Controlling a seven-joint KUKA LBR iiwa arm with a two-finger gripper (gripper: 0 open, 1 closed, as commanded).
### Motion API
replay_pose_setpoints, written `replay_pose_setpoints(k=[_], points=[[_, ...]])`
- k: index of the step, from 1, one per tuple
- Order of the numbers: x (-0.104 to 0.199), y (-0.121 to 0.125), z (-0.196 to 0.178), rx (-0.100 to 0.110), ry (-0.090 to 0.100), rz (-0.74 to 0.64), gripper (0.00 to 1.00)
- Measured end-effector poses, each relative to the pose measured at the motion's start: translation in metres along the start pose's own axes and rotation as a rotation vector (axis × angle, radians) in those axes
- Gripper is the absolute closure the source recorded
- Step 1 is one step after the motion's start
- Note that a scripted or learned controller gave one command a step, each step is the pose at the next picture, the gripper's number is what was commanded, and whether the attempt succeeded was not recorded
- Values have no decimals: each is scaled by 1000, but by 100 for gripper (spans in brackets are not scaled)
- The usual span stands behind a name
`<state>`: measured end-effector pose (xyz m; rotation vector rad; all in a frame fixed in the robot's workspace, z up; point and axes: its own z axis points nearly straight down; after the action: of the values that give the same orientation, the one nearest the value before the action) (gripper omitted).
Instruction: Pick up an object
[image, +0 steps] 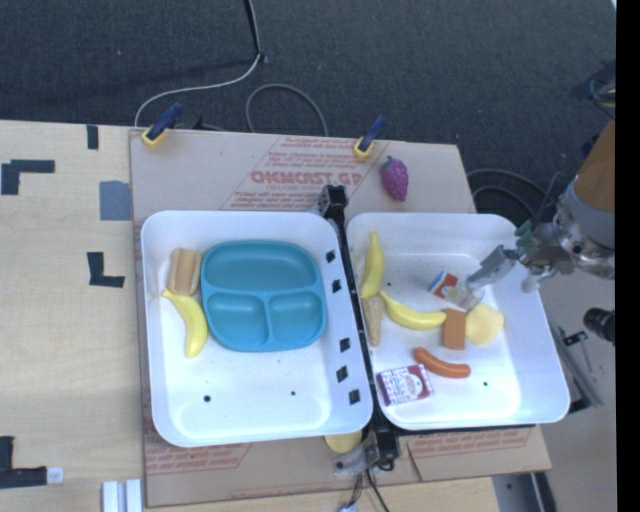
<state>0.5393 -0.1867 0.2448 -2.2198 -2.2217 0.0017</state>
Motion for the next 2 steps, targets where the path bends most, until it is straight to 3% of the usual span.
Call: replay_pose_setpoints(k=[1, 2], points=[[42, -37, 151, 13, 5, -1, 0], [87, -54, 159, -10, -6, 0, 0]])
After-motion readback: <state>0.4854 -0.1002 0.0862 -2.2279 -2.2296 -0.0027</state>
